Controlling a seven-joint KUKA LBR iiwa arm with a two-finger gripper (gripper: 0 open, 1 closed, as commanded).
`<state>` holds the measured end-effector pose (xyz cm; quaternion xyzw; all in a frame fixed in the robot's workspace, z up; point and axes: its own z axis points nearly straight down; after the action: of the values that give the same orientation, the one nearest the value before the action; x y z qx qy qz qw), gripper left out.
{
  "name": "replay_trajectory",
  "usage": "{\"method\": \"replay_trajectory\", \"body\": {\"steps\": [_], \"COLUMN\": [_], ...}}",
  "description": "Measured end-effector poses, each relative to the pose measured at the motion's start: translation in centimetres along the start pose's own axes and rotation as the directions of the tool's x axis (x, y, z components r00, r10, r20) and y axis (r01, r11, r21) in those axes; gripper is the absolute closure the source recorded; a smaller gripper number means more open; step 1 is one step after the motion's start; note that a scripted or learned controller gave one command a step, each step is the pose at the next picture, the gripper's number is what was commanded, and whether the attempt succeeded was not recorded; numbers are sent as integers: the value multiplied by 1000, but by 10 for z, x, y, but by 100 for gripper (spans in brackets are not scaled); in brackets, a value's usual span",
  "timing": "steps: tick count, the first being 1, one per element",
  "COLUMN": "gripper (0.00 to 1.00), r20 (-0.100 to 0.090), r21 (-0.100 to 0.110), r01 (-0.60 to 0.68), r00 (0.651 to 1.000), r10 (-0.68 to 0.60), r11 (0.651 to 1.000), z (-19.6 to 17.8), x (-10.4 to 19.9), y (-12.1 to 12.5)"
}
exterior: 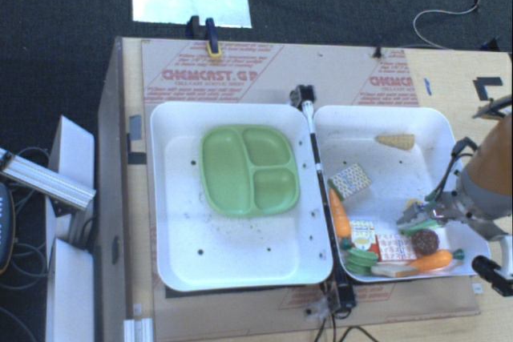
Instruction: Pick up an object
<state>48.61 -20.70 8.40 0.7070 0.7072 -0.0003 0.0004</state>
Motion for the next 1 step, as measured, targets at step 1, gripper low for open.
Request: {"method": "replay_trajectory", "body": {"steps": [1], "gripper": [0], "r20": [-2], "r21": [-1], "r01": [3], "r00": [1000], "r10": [-3], "r11": [1000], "z": [0], "x": [61], "y": [7]}}
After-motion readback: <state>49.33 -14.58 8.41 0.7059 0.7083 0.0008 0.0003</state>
